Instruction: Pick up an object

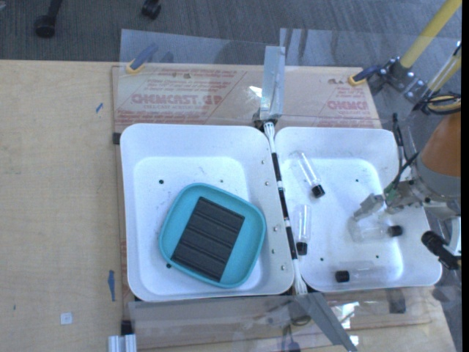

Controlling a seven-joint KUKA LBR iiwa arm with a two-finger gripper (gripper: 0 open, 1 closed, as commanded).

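Hand low in the right bin — over a clear vial — grip state unclear.

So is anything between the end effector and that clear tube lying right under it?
Nothing visible. The end effector sits in the right bin, directly beside the clear tube; the other tubes lie further left.

Two white bins, one teal tray, four clear black-capped tubes.
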